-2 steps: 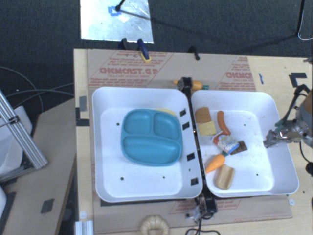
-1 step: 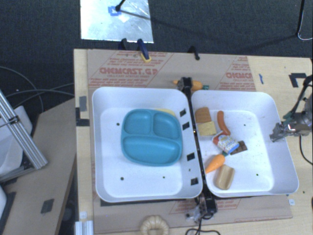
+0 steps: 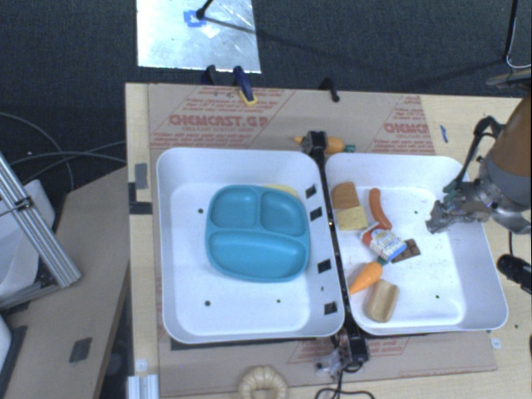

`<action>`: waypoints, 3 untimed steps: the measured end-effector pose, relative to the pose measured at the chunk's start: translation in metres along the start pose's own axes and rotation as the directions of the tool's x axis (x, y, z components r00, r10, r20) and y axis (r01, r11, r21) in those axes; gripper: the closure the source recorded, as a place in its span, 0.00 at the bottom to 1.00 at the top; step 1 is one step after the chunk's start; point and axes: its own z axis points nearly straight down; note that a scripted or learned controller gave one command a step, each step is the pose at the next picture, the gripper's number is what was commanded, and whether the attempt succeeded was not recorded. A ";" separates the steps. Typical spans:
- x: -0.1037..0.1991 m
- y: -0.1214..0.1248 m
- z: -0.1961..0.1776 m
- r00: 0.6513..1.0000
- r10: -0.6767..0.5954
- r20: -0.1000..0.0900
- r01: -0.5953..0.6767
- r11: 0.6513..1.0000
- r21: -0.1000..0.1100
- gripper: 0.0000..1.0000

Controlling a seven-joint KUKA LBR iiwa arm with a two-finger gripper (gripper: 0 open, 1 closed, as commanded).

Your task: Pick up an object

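A pale ring-shaped thing (image 3: 263, 381), maybe a pastry, lies at the near edge of the desk (image 3: 416, 113), just in front of the two white bins. The left bin (image 3: 179, 248) carries a blue divided plate (image 3: 258, 232) in its middle. The right bin (image 3: 482, 306) carries the things worth picking: a tan cylinder (image 3: 381, 300) by its near edge, an orange carrot (image 3: 365, 277) just beyond it toward the divider, a small printed packet (image 3: 385, 243) with a dark bar (image 3: 406, 251) touching its right side, a red sausage (image 3: 379, 208) farther back, and a tan bread slice (image 3: 347, 205) beside the sausage, close to the divider.

The claw (image 3: 440, 219) hangs over the right part of that bin, near its right wall, and nothing sits between its fingers. I cannot tell from here how wide it is spread.

The nearest pieces, the dark bar and the packet, lie to the claw's left, toward the bin's middle, apart from it with bare white floor between. To my eye the step in hand is the approach. Doing it well means choosing one piece that stands clear of the others; the sausage or the cylinder looks easier than the packet and bar that touch. The claw should come over it squarely, turn so the fingers straddle its narrow side, then drop straight down before closing.
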 end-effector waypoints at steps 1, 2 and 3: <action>0.042 0.028 0.004 1.000 0.000 0.001 0.000 1.000 -0.001 1.00; 0.094 0.058 -0.001 1.000 0.001 0.000 -0.001 1.000 -0.001 1.00; 0.136 0.074 -0.004 1.000 0.000 0.000 0.000 1.000 -0.001 1.00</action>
